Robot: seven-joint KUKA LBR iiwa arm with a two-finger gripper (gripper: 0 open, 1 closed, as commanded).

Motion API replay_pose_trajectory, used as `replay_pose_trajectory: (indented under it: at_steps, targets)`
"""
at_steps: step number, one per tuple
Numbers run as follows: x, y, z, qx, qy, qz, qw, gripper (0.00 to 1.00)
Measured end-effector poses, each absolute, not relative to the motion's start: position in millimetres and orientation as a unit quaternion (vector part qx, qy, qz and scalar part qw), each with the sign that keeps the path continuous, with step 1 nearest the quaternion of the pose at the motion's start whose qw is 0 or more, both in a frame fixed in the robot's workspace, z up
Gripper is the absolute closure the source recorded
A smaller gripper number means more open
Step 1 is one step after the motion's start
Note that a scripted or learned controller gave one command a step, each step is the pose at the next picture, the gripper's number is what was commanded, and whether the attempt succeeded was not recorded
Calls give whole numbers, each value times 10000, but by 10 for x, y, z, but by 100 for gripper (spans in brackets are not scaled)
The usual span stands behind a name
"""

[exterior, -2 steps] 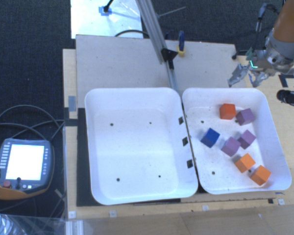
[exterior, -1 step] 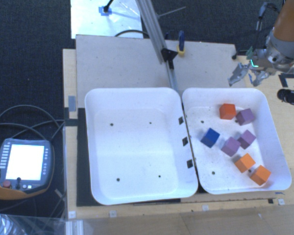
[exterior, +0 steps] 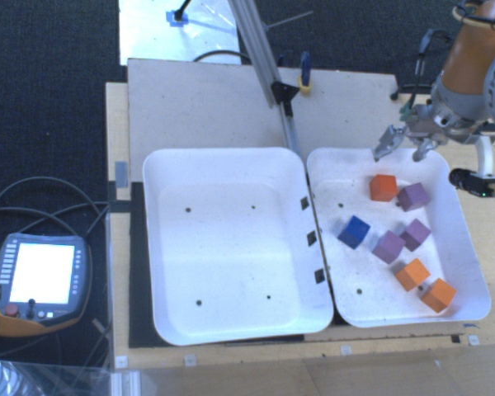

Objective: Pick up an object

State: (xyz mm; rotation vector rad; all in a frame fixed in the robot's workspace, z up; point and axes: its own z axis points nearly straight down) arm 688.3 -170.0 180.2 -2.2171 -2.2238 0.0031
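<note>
Gripper (exterior: 404, 143) hangs spread open and empty just above the orange block (exterior: 383, 187), over the right bin's (exterior: 470, 246) far edge.

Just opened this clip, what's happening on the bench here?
A grey robot arm with an orange band reaches in from the right, its gripper poised with open jaws above the far edge of the right white bin, holding nothing. That bin contains seven small cubes: three orange, three purple and one blue cube. The nearest to the gripper is the orange cube at the top. Nothing has been picked up yet.
</note>
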Motion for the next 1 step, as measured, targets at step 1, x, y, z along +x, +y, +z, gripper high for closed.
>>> replay_pose_trajectory:
  at_steps: [1]
  targets:
    - [6811,-1663,1355,-7060,-7082,8,9,0]
